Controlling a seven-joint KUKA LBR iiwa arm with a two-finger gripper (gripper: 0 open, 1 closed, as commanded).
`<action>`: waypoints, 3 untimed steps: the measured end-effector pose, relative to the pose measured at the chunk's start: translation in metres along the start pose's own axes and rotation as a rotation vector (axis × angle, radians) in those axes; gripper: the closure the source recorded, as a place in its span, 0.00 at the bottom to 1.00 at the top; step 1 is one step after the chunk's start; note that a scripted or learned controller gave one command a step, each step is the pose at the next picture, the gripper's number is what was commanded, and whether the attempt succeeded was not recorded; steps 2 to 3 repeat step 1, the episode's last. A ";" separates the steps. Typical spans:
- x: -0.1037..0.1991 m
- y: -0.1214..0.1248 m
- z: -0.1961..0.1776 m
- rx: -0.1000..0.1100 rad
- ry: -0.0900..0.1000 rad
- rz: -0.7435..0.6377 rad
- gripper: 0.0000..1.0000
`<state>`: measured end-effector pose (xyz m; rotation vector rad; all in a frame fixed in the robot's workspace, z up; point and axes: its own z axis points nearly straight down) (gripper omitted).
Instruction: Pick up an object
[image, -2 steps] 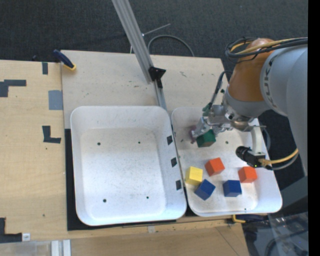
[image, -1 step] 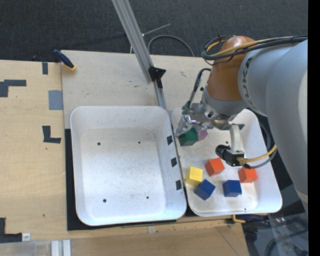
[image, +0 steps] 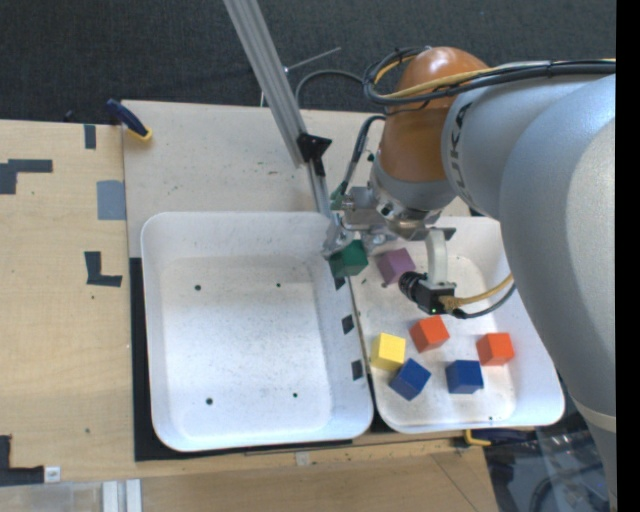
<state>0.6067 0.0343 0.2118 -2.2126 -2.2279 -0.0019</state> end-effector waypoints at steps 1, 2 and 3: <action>0.061 0.019 -0.004 0.001 0.001 -0.001 1.00; 0.061 0.019 -0.004 0.001 0.001 -0.001 1.00; 0.061 0.019 -0.004 0.001 0.001 -0.001 1.00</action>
